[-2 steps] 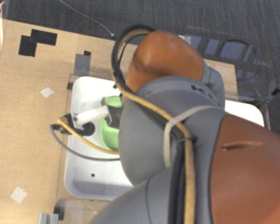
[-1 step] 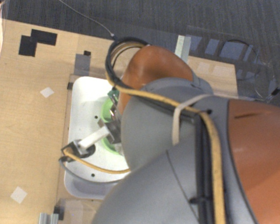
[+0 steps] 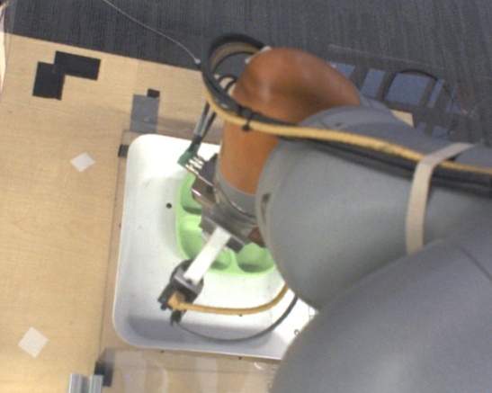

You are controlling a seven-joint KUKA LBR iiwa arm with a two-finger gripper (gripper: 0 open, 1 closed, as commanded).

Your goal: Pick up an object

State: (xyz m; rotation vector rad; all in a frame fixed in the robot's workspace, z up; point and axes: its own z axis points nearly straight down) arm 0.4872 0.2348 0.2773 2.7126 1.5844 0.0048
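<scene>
A light green moulded object [image 3: 188, 230] lies in the middle of the white bin [image 3: 134, 248]. It looks like a shallow tray with hollows, and the arm hides most of it. My gripper [image 3: 223, 220] hangs straight over it below the orange wrist band [image 3: 273, 104], low in the bin. The wrist body covers the place where gripper and green object meet, so I cannot see whether they touch.
The grey arm [image 3: 398, 276] fills the right half of the view and covers the bin's right side. Left of the bin lies bare wooden bench [image 3: 41, 235] with a black L-shaped mark [image 3: 61, 74] and small white patches. A grey bracket [image 3: 144, 111] sits at the bin's far left corner.
</scene>
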